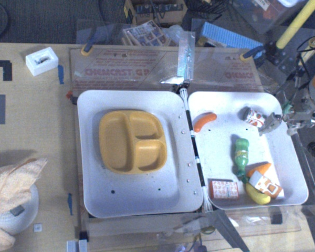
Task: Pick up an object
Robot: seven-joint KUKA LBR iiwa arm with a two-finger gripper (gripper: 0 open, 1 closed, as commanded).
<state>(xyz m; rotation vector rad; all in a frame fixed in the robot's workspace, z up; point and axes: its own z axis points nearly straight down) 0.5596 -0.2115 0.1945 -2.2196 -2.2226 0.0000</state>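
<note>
The right bin (283, 156) holds an orange sausage-shaped toy (205, 121), a small red and white can (254, 118), a green bottle (241, 154), an orange and white carton (264, 180), a yellow banana (257, 195) and a red box (224, 189). My gripper (275, 121) reaches in over the bin's right rim. It sits just right of the can, close to it. Nothing shows as held in it.
A yellow divided plate (132, 140) lies in the left bin (89, 182). A crumpled cloth (13, 185) and a small white box (41, 60) are on the bench at the left. Cables and clutter sit behind the bins.
</note>
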